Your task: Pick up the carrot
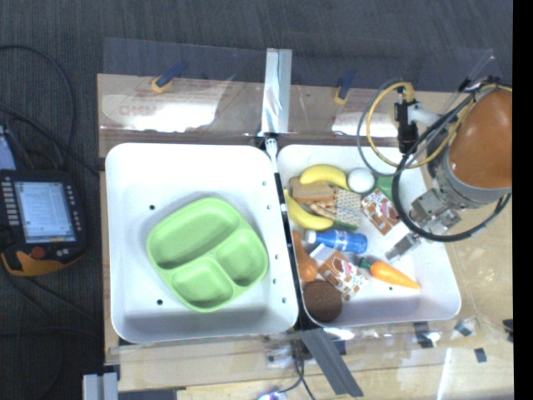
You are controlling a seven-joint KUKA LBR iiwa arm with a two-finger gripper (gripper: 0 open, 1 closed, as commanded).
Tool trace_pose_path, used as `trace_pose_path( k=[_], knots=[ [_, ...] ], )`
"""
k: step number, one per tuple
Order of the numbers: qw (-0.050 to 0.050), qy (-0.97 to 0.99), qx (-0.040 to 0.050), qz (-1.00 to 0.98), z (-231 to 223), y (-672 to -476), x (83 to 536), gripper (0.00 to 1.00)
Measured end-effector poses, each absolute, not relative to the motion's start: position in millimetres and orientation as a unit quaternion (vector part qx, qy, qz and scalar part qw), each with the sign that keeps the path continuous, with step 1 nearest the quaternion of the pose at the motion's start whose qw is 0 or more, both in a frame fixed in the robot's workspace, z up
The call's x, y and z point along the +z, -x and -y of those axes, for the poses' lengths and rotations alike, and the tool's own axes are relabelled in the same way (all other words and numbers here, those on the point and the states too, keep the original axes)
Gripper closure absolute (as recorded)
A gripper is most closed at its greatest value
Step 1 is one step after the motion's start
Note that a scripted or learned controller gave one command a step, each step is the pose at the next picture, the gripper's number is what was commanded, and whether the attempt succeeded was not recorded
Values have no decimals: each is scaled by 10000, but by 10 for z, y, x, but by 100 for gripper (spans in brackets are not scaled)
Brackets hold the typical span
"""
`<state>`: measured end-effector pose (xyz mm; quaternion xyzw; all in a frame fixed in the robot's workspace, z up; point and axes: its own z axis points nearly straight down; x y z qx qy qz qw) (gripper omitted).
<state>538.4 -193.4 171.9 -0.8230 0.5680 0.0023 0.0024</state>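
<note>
The orange toy carrot with a green stub end (pixel 390 274) lies in the right shallow white bin (pixel 433 302), near its front right part, pointing its tip toward the right wall. The gripper (pixel 402 247), a grey two-finger tool below the arm's orange band (pixel 487 140), hangs just above and slightly behind the carrot's green end. How far apart its fingers stand cannot be told from this slanted view, and nothing is seen between them; the carrot rests on the bin floor.

Left of the carrot sit a small red-and-white printed packet (pixel 343 273), a round dark brown ball (pixel 322 301) and a blue bottle lying on its side (pixel 341 241). Further back lie two yellow bananas (pixel 321 176), a white egg-like ball (pixel 361 180) and another printed red packet (pixel 380 212).

The left white bin (pixel 133 307) holds a light green plastic plate with three compartments (pixel 208 252). A handheld control pendant with a lit screen (pixel 42 219) lies off the bench at the far left.
</note>
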Motion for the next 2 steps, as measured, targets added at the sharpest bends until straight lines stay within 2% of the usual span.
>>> trace_pose_path(
  k=[1, 2],
  knots=[
    [33, 8027, 0, -5964, 1958, -4918, 946, 0],
    [8, 7993, -70, -6009, 1892, -4885, 908, 0]
  ],
)
